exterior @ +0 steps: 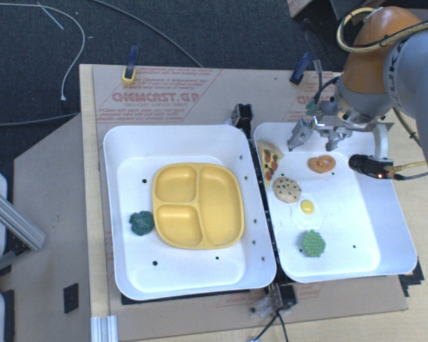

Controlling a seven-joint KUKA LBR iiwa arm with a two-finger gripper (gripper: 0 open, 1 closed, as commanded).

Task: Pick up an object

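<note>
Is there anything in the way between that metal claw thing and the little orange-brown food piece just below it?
Nothing visible blocks it. The tool hangs at the far end of the right bin, right above the orange-brown piece, with bare white floor between them. The cookie and pizza slice lie off to the side.
</note>
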